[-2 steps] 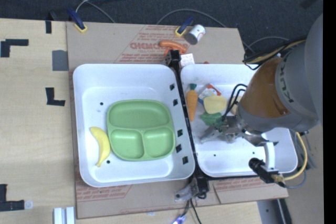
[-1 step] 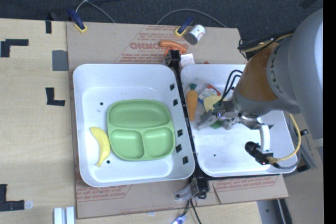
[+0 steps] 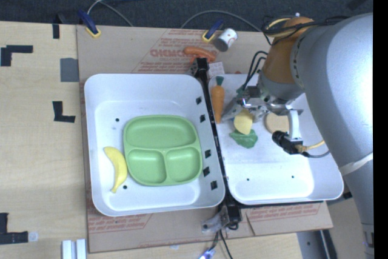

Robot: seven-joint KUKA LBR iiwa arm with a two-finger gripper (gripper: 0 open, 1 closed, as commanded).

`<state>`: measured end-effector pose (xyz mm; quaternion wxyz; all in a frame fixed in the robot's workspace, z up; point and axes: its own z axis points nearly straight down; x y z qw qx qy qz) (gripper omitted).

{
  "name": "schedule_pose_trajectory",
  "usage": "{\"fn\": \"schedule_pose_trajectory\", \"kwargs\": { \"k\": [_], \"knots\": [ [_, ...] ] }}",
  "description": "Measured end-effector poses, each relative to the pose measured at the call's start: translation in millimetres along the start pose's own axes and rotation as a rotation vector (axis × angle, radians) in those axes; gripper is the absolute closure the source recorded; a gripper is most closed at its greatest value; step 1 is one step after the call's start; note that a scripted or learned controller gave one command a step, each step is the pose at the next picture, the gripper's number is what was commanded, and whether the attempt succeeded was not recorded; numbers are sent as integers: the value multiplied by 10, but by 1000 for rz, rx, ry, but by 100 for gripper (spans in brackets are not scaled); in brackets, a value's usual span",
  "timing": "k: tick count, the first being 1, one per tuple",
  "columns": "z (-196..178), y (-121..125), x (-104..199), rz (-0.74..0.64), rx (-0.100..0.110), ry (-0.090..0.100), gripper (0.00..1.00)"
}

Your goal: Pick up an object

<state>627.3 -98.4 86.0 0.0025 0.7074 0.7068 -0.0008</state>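
My gripper [image 3: 247, 105] hangs low over the upper left part of the right bin [image 3: 285, 182]. Just below it lies a pale yellow rounded piece [image 3: 242, 124], with a green leafy piece [image 3: 245, 140] touching its lower side. An orange carrot [image 3: 217, 100] lies along the bin's left wall, just left of the gripper. A tan flat disc [image 3: 276, 124] is partly hidden under the wrist on the right. Whether anything is held is hidden by the wrist.
The left bin [image 3: 103, 94] holds a green divided plate [image 3: 162, 150] and a yellow banana [image 3: 117, 168] at its left. A red sausage [image 3: 200, 53] and a grey cylinder [image 3: 225, 39] lie on the cardboard behind the bins. The arm [image 3: 339, 100] covers the right side.
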Motion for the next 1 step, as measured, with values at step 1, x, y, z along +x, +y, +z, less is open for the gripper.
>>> {"fn": "schedule_pose_trajectory", "kwargs": {
  "k": [1],
  "knots": [
    [-93,-1,10,-2,1,0,100]
  ]
}}
